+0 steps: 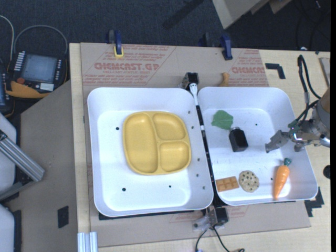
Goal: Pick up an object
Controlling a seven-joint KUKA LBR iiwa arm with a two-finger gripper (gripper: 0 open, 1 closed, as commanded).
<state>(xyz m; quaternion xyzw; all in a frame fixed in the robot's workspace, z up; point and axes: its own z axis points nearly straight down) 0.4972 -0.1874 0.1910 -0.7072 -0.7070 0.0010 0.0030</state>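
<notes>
The right bin [273, 100] holds a green leaf-shaped piece [222, 119], a small black block [238, 139], a round chocolate-chip cookie [249, 180], a brown waffle-like cracker [227, 184] and an orange carrot [281, 180]. My gripper [286, 143] hangs over the right side of this bin, just above the carrot's green top and well right of the black block. Its fingers stand apart, open, with nothing between them.
A yellow divided plate [156, 142] lies in the left bin [105, 156]. Black cables [304, 83] hang by the arm at the right bin's far right edge. A pendant with a screen [37, 70] sits off the bench at far left.
</notes>
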